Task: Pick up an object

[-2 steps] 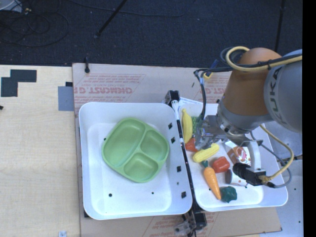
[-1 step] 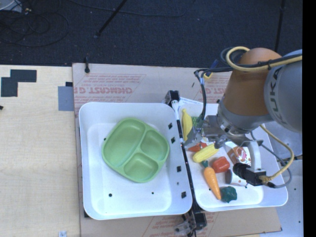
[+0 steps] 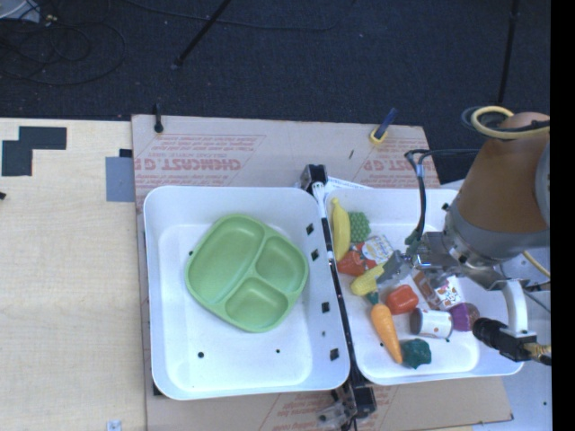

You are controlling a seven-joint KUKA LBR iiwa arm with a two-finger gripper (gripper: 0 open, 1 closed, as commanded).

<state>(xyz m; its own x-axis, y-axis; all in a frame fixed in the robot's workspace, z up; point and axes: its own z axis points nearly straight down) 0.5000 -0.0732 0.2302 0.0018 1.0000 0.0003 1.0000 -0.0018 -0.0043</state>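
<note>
Plastic toy food lies heaped in the right bin [image 3: 467, 366]: a yellow banana [image 3: 340, 227], a green bumpy piece [image 3: 359, 225], a red piece [image 3: 402, 299], an orange carrot [image 3: 386, 329], a purple piece [image 3: 464, 315] and a dark green lump [image 3: 417, 353]. The claw [image 3: 400, 270] sits low over the middle of the heap, beside the red piece and a small yellow piece [image 3: 367, 281]; whether it is spread or pressed together cannot be told. This looks like the reach-and-grasp step, with nothing visibly held. Next it would need to close on one toy and lift. A green divided plate [image 3: 247, 272] rests in the left bin [image 3: 171, 348] on the worktop [image 3: 63, 285].
</note>
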